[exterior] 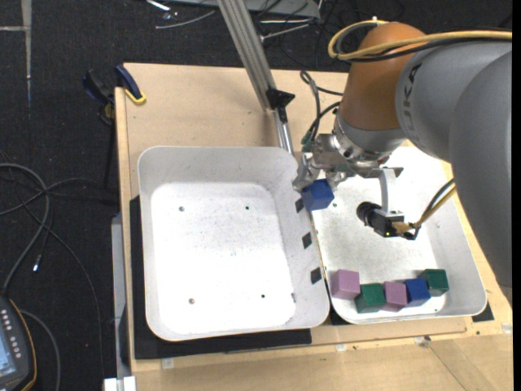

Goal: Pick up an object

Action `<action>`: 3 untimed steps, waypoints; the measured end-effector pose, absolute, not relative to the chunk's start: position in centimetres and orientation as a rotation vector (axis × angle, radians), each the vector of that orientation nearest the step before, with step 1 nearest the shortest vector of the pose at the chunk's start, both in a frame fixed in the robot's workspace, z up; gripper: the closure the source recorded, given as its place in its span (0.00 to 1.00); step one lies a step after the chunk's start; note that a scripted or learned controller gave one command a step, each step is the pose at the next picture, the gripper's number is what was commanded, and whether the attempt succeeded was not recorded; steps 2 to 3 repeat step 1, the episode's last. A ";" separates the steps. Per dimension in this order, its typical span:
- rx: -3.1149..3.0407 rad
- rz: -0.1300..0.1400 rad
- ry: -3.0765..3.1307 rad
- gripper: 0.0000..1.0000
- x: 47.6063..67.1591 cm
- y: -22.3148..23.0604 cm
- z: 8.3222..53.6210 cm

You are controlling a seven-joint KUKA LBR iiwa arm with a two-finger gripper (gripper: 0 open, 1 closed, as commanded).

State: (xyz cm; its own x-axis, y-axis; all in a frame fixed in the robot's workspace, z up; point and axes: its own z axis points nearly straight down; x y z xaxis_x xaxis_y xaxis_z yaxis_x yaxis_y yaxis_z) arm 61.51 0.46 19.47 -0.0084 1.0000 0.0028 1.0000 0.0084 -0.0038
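Observation:
A blue cube (pixel 318 195) hangs just under my gripper (pixel 314 184), over the left edge of the right bin (pixel 456 251). The fingers are shut on the blue cube's top. The orange band and grey arm reach in from the upper right and hide the back of that bin. Along the right bin's front wall lie several more cubes in a row: a purple cube (pixel 346 283), a green cube (pixel 371 297), a second purple cube (pixel 396 293), a blue one (pixel 417 289) and another green one (pixel 437 280).
The left bin (pixel 163 218) has only small specks on its floor. The ridge between the two bins runs right below the held cube. A metal pole (pixel 248 43) slants down to the bins' back edge. A black fitting with yellow cable (pixel 383 218) hangs off the wrist.

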 end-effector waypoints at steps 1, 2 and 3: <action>-2.208 -0.003 -2.230 1.00 55.8 6.8 21.7; -2.208 -0.003 -2.230 1.00 55.8 6.8 21.7; -2.208 -0.003 -2.230 1.00 55.8 6.8 21.7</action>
